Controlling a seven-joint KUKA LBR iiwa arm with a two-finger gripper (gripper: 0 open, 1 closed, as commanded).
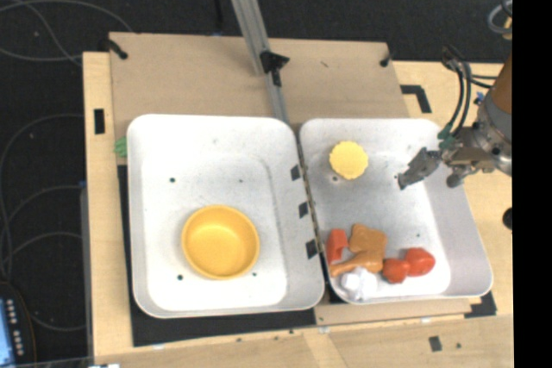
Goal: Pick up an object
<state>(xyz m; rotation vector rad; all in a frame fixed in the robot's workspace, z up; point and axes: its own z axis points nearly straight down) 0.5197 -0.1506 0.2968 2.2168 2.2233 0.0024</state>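
The claw (431, 172) hangs over the upper right of the right bin (461, 220), fingers spread apart and nothing between them, apparently poised to choose a target. Candidates lie below: a yellow disc (349, 159) at the bin's upper left, and an orange block (367, 243), red pieces (410, 265) and something white (358, 284) clustered along its lower edge. A yellow bowl (221, 241) sits in the left bin (164, 159).

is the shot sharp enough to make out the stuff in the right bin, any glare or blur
Camera view: even, soft light, no hard glare on the white bins; slightly soft focus overall; the yellow disc and yellow bowl read clearly, but the orange and red pile blurs together; the gripper is dark and low in detail.
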